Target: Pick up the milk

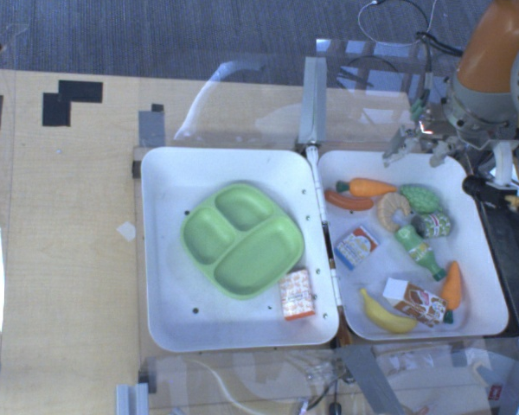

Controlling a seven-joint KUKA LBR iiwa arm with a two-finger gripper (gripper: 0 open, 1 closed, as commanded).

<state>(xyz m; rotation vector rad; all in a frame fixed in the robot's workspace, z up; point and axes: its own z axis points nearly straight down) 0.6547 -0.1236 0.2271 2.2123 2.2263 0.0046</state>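
Blue-and-white, the small milk carton (356, 247) lies flat near the left wall of the right white bin (493, 314), its long axis slanting up to the right. Your claw (419, 145) hangs over that bin's far rim, grasping nothing; its opening cannot be judged. You will find the carton nearer the camera and leftward of it, well apart.
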